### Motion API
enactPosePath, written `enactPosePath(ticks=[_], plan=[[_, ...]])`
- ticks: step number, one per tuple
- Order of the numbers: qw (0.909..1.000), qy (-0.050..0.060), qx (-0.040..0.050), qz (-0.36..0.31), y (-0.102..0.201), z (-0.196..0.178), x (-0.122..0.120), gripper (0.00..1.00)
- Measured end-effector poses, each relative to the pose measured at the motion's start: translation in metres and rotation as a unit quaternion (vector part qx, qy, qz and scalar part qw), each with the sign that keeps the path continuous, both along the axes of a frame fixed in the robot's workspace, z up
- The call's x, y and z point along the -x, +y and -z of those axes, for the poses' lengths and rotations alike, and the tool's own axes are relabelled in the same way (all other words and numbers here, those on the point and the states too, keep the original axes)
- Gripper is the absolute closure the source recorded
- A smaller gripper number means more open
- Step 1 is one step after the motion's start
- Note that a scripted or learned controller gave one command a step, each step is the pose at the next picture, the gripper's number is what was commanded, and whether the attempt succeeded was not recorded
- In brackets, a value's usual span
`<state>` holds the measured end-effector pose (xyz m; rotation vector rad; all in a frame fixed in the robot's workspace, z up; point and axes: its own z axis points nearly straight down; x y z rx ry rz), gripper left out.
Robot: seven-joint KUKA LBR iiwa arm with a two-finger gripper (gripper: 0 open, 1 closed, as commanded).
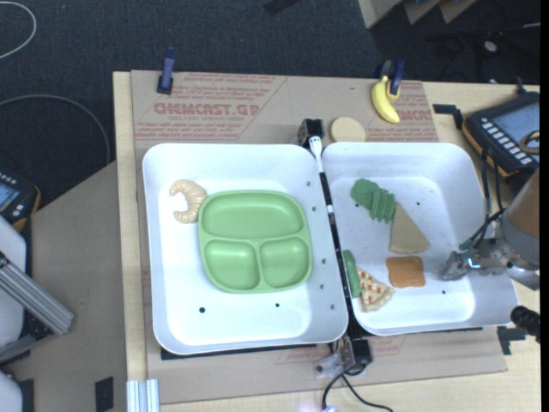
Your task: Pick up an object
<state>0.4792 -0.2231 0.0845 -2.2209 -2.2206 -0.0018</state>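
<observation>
A: White bins sit side by side on the worktop. Where is the hand?

B: The hand is low over the right bin, near its right wall. I cannot tell if it is apart or together, and I see nothing held in it.

A: What is close to it?

B: An orange-brown toy square lies just left of the hand, not touching it. A tan wedge lies above that square. A green ridged toy is further up. A pizza slice toy and a green stick lie by the bin's left wall.

A: Any words to read?

B: Red letters on the brown board say "CHEMCAST", then some I can't read well.

A: And the left bin?

B: It holds a green plate with three parts. A pale croissant toy is just beside the plate's top left corner.

A: Anything outside the bins?

B: A toy banana and a tan round disc lie on the board behind the right bin.
</observation>
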Motion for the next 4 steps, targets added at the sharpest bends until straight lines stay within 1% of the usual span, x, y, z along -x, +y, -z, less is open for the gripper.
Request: enactPosePath(ticks=[1, 2, 3, 4], plan=[[1.0000, 0.000, 0.0000, 0.000, 0.000, 0.000, 0.000, 1.00], [0.9999, -0.010, 0.0055, -0.001, -0.002, -0.337, -0.002, 1.00], [1.0000, 0.003, -0.0003, 0.000, 0.005, -0.261, 0.000, 1.00], [1.0000, 0.004, -0.0011, -0.001, 0.001, -0.151, -0.051, 1.00]])
